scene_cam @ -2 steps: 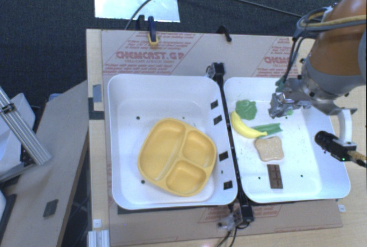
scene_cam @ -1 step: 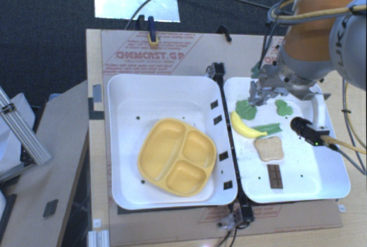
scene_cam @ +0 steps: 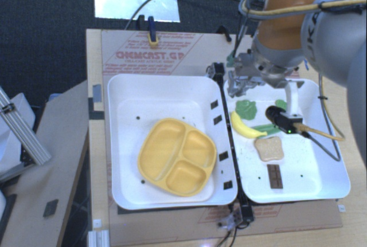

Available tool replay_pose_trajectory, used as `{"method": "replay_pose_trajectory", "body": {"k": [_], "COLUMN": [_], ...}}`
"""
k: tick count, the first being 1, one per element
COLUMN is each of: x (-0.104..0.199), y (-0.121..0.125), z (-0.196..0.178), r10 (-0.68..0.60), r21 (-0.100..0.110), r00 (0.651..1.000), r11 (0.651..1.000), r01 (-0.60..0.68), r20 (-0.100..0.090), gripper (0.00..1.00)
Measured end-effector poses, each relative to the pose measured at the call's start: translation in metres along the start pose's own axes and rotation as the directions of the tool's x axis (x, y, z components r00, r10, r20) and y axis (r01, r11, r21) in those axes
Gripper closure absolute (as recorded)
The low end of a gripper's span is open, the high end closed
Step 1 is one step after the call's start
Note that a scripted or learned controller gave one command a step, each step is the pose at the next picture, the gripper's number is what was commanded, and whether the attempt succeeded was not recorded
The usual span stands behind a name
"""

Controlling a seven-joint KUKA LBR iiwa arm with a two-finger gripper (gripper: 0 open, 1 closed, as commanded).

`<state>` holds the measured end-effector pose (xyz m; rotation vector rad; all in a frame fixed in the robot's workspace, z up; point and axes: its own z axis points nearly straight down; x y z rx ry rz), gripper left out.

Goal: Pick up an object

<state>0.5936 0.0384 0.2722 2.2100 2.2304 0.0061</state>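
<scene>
The right bin (scene_cam: 321, 183) holds a yellow banana (scene_cam: 244, 126), a green leafy piece (scene_cam: 246, 108), a slice of toast (scene_cam: 269, 149), a brown chocolate bar (scene_cam: 275, 176) and a green strip (scene_cam: 265, 128). My gripper (scene_cam: 238, 85) hangs over the bin's far left corner, just above and behind the leafy piece and the banana. Nothing is visibly held in it. The arm's orange wrist (scene_cam: 292, 5) looms over the bin's far edge.
A yellow divided plate (scene_cam: 178, 156) lies in the left bin (scene_cam: 132, 97). Between the bins runs a black divider (scene_cam: 229, 137). A white bracket (scene_cam: 293, 97) and a black unit (scene_cam: 282, 120) with a yellow cable sit over the right bin's middle.
</scene>
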Motion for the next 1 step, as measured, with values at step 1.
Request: {"method": "replay_pose_trajectory", "body": {"k": [1], "x": [0.0502], "y": [0.0146], "z": [0.0214], "r10": [0.000], "r21": [0.002], "r00": [1.000], "r11": [1.000], "r01": [0.000], "r20": [0.000], "gripper": [1.00]}}
